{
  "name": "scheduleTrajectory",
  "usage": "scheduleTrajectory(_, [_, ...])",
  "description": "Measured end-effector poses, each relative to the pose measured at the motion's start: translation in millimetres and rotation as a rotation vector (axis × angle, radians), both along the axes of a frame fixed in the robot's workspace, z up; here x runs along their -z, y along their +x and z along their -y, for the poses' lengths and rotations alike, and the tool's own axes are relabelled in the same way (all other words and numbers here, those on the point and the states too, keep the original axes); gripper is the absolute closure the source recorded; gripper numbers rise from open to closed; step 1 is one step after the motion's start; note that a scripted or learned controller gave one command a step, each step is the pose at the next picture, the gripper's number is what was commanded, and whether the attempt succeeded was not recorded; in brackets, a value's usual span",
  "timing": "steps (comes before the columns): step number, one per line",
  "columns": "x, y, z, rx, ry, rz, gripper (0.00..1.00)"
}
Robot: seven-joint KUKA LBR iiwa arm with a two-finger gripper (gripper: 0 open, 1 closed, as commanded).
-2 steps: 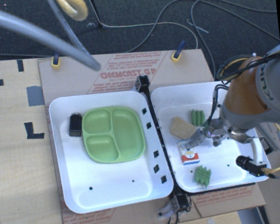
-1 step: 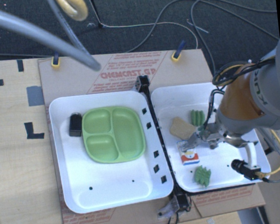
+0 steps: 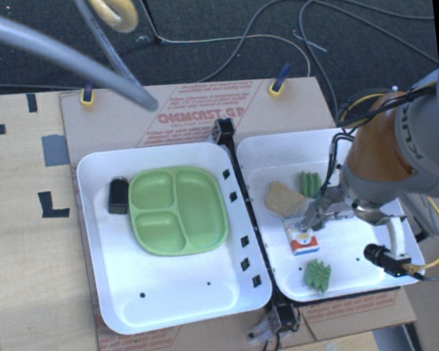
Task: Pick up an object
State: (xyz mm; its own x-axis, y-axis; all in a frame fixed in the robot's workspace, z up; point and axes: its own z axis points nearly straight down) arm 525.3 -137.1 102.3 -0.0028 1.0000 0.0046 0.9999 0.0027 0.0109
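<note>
Small carton (image 3: 303,241), seemingly upright

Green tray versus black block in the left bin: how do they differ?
The green tray is far bigger than the black block. The tray is light green with three compartments; the block is plain and dark. The tray sits mid-bin; the block lies at its left edge, nearer the bin wall. Both lie in the left bin, away from the gripper.
</note>
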Motion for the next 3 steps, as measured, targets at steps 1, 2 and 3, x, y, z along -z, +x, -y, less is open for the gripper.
scheduleTrajectory(1, [-49, -8, 4, 0.002, -0.006, -0.008, 1.00])
scheduleTrajectory(2, [-97, -16, 3, 0.002, -0.006, -0.007, 1.00])
scheduleTrajectory(3, [-142, -22, 3, 0.002, -0.006, -0.008, 1.00])
